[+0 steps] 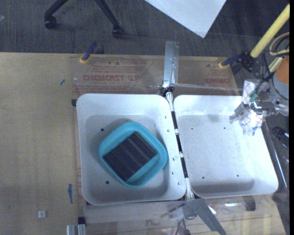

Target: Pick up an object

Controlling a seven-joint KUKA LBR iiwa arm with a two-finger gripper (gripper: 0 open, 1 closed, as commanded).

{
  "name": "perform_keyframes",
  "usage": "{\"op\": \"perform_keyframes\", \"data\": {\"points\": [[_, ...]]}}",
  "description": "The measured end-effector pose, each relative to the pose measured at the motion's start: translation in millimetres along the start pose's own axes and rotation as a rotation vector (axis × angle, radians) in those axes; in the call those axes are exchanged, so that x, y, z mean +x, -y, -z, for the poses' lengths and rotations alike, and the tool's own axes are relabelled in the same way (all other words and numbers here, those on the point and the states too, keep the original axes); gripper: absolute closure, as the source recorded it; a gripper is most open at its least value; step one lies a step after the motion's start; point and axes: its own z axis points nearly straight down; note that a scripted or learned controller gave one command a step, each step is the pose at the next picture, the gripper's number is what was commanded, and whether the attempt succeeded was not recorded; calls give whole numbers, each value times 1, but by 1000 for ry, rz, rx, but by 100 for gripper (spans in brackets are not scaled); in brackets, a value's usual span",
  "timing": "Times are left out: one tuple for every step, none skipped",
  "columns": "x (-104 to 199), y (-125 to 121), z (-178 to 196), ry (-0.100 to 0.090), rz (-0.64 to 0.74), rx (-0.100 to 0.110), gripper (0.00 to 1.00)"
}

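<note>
Counting it off: two shallow white bins side by side, the left bin (87,151) and the right bin (220,156). One blue square container (158,149) lower left of centre, with one dark ribbed block (129,156) sitting in it. One gripper (250,114) at the right edge, mid-height. Two clamps along the bench's top edge: one at upper left (87,53), one at upper right (232,60). One white sheet (188,13) at top centre. One chair base (82,13) at top left.
</note>
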Motion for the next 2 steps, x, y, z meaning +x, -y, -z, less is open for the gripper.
{"op": "perform_keyframes", "data": {"points": [[-14,-40,-106,-6,144,-10,0],[-20,-39,-117,-5,467,-5,0]]}}
